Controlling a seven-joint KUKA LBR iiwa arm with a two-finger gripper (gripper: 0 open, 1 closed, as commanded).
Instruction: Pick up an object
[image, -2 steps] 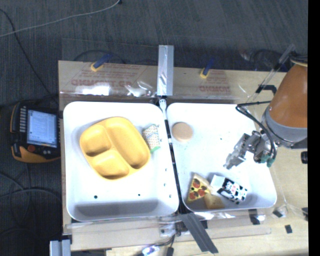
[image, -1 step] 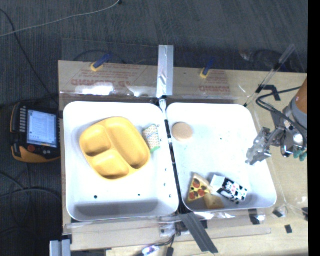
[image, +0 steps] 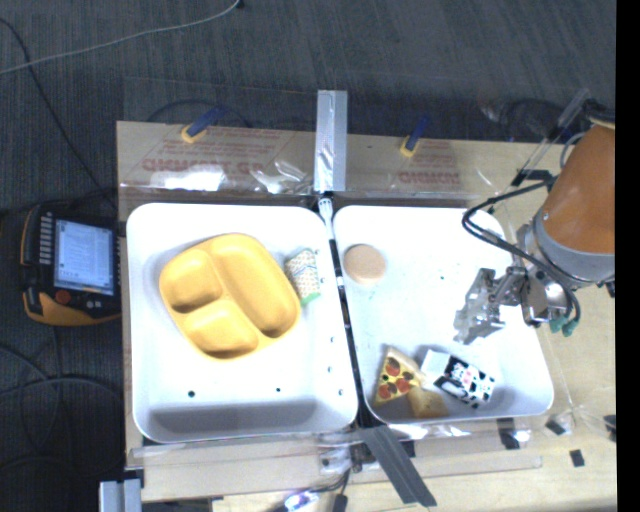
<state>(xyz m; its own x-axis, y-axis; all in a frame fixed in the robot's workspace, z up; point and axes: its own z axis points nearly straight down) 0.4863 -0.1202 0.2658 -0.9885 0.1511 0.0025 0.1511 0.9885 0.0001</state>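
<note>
On the desk (image: 240, 165) sat two white bins: the left bin (image: 150, 400) held a yellow divided tray (image: 230, 293) with a small speckled object (image: 303, 272) just beside its right edge, and the right bin (image: 520, 400) held a round tan disc (image: 365, 262) near its upper left corner, plus a toy pizza slice (image: 400, 380) and a black-and-white patterned box (image: 462, 380) near its lower wall. The arm (image: 585, 205) reached in from the right, its pincer (image: 478, 315) hanging over the right bin above the patterned box and apart from it. A handheld pendant (image: 72, 262) with a lit screen lay on the floor left of the desk.
</note>
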